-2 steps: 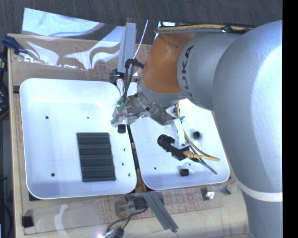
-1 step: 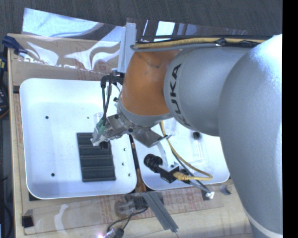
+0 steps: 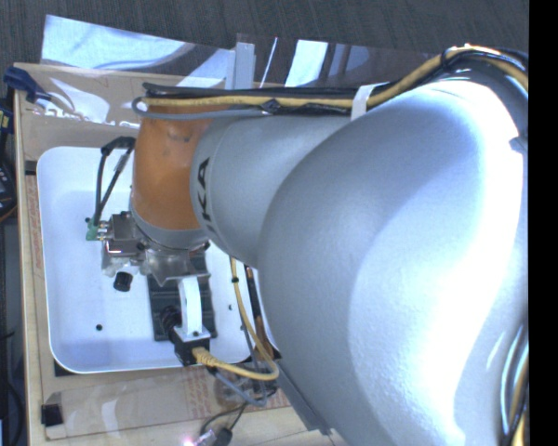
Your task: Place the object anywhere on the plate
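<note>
The grey arm with its orange band [image 3: 167, 179] reaches across from the right and hangs low over the left white bin [image 3: 60, 249]. My gripper [image 3: 144, 263] sits under the wrist, over the middle of that bin and close to its floor. A small dark speck [image 3: 99, 327] lies on the bin floor to the gripper's front left, apart from it. The arm's bulk hides the right bin and whatever lies under the gripper.
The left bin's rim [image 3: 39, 170] runs along the bench's left side, with the wooden bench edge [image 3: 19, 249] just beyond it. Bare white floor [image 3: 70, 207] shows left of the gripper. Cables [image 3: 246, 360] hang near the bin's front right corner.
</note>
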`<move>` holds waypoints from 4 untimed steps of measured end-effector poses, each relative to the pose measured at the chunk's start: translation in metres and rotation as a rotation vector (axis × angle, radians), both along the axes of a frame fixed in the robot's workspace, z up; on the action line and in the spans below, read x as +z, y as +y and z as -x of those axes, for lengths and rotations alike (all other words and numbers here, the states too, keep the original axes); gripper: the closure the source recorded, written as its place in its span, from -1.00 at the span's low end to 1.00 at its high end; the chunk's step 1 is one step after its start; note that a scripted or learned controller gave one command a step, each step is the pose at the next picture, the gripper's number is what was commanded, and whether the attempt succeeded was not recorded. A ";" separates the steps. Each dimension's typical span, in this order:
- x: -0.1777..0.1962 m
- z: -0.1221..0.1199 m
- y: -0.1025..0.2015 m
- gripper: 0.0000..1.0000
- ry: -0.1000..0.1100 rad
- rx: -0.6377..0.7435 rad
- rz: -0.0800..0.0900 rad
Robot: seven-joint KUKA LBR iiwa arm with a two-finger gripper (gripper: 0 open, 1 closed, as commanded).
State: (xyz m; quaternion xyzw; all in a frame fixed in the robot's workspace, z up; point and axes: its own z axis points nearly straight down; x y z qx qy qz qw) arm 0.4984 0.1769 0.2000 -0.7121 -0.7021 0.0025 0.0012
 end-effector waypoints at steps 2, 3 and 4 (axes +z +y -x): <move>0.051 0.015 -0.115 1.00 0.000 0.267 -0.003; -0.056 0.024 -0.025 1.00 0.004 0.219 -0.001; -0.108 -0.014 -0.070 1.00 -0.001 0.269 -0.006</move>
